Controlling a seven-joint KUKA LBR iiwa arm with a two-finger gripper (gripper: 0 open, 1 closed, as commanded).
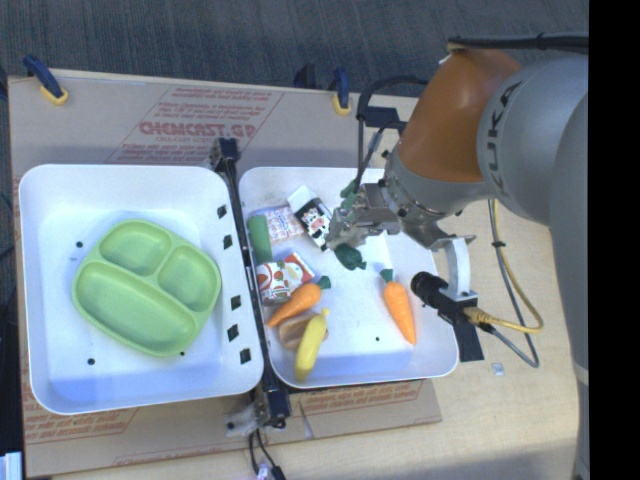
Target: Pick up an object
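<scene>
The tabletop (520,368) was light wood, with grey carpet behind it, and two white bins stood on a cardboard sheet (200,118). The left bin (40,268) held a green divided plate (147,286). The right bin (430,353) held the small things for the task: a carton (281,277) and a green piece (259,236) near the dividing wall, a black and white box (311,215) near the far wall, a carrot (296,303) and a yellow banana (311,343) at the front, and a second carrot (400,308) lying alone toward the right.

The arm (480,128) reached in from the right, and the gripper (350,230) hung low over the middle of the right bin. A dark green thing (350,258) lay just below it, but whether it was touching it was too unclear to say. The wrist hid the tips, so I could not tell if the fingers were open or closed, and nothing was clearly held.

To do this step well, I think the gripper should come straight down on one separate object, not on the crowded group at the divider. The dark green thing below or the lone carrot seemed the easier choice. The fingers should close across the narrow side, then lift slowly, because a round, smooth toy could slip out.
</scene>
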